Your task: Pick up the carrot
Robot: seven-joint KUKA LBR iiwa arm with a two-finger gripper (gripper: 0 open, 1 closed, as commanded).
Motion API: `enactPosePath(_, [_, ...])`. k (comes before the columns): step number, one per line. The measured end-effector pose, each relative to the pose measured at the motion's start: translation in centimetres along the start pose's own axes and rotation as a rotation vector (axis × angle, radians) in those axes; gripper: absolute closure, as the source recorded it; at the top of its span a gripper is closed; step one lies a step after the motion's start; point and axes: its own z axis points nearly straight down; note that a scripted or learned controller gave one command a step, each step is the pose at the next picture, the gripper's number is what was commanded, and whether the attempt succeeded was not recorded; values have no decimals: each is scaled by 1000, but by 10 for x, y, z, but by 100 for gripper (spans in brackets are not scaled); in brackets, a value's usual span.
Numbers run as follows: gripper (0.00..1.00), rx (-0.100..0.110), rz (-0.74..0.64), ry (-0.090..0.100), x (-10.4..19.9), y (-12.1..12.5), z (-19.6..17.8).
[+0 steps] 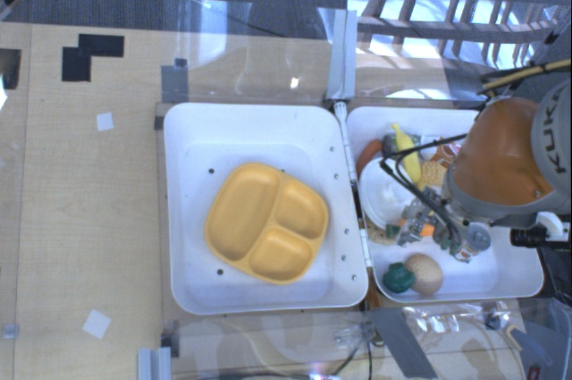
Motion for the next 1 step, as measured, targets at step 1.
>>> enactPosePath(1, [100, 13, 268, 41, 13, 16, -147])
